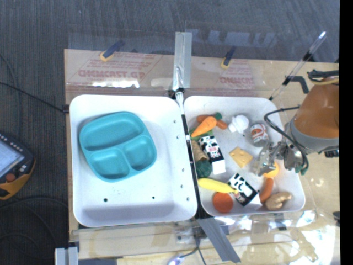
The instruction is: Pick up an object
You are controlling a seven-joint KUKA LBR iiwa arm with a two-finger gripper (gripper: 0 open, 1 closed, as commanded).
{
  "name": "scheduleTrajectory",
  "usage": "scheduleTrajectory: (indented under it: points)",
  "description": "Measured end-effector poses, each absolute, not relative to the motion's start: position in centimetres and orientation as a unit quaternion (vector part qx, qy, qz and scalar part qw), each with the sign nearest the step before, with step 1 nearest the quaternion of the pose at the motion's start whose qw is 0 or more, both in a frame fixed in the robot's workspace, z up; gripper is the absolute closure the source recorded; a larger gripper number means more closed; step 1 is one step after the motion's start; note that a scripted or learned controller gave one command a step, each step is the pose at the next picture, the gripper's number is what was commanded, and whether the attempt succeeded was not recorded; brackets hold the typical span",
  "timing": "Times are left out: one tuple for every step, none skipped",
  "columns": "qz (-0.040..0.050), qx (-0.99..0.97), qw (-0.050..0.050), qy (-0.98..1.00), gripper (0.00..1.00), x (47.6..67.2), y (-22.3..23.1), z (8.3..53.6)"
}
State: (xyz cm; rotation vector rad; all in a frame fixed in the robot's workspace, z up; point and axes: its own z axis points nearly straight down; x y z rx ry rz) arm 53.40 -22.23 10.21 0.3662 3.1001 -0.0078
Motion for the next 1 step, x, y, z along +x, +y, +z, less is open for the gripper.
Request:
scheduleTrajectory:
  points:
    - [-0.0020, -0.060, 0.005, 0.998, 1.00, 60.19, -22.31, 9.15]
